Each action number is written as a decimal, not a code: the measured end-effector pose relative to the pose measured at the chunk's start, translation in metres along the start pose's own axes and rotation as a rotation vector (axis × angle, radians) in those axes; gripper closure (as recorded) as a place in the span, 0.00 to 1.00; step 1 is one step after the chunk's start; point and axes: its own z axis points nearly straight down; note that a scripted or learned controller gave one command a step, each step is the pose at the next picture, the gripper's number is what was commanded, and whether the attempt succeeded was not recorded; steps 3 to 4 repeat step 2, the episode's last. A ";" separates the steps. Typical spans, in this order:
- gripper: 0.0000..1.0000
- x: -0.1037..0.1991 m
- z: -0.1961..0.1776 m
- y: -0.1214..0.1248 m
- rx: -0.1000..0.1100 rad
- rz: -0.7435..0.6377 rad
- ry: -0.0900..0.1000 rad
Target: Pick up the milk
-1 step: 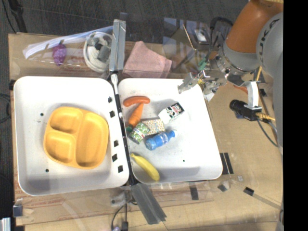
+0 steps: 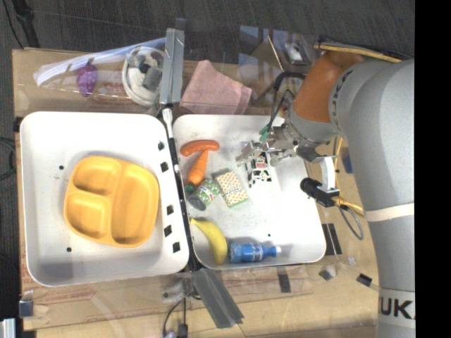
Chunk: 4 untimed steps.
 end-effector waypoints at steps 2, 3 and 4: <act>1.00 -0.004 -0.137 0.033 -0.006 0.042 -0.001; 1.00 -0.004 -0.137 0.033 -0.006 0.042 -0.001; 1.00 -0.004 -0.137 0.033 -0.006 0.042 -0.001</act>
